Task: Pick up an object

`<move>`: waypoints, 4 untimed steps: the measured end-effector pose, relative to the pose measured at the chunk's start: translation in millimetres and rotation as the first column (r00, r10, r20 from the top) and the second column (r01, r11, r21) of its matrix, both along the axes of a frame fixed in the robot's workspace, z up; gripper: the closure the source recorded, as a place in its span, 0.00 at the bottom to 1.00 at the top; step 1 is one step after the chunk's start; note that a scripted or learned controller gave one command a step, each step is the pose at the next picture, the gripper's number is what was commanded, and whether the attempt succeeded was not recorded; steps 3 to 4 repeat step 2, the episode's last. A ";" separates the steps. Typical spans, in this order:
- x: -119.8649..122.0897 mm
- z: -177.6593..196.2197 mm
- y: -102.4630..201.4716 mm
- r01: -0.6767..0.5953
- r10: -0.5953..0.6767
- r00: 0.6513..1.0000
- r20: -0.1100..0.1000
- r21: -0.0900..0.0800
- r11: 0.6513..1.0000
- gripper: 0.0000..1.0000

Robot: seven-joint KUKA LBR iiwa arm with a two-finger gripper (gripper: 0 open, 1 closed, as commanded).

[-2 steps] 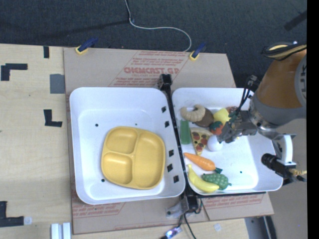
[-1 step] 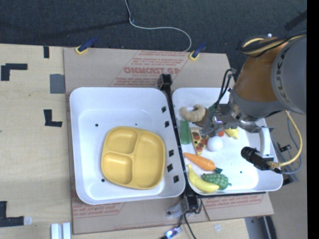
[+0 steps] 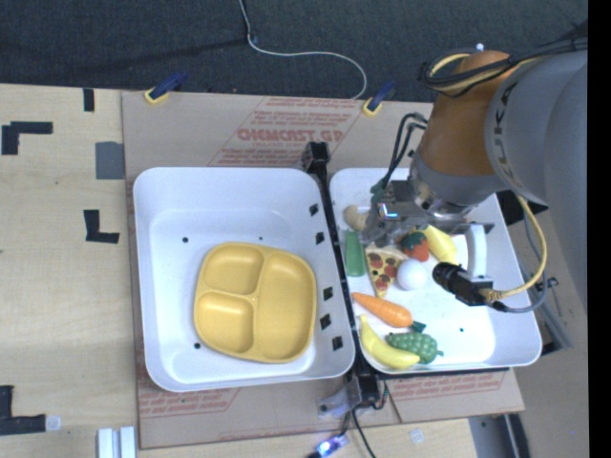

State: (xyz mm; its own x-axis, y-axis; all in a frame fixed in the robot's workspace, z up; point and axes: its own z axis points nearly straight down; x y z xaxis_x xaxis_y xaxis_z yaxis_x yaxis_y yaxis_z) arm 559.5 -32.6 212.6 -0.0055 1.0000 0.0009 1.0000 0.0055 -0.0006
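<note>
Gripper [image 3: 401, 225] low in right bin [image 3: 506, 346], finger state cannot tell. Toy carrot [image 3: 382, 308] just below the pizza slice [image 3: 383, 270]: light, rigid, slick plastic; grasp across mid-body.

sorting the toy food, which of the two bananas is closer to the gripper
The banana at the right bin's upper right, lying just beside the gripper. The other banana lies at the bin's front edge, next to the green toy.

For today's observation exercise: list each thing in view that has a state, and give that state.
Yellow plate: upright in left bin, nothing on it.
Carrot: lying flat.
Banana: lying flat by broccoli.
Pizza slice: flat.
Egg: resting loose.
Gripper: low in right bin.
</note>
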 end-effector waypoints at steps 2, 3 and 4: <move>51.6 19.4 76.9 0.000 0.000 1.000 0.002 0.000 1.000 1.00; 51.6 19.4 76.9 0.000 0.000 1.000 0.002 0.000 1.000 1.00; 51.6 19.4 76.9 0.000 0.000 1.000 0.002 0.000 1.000 1.00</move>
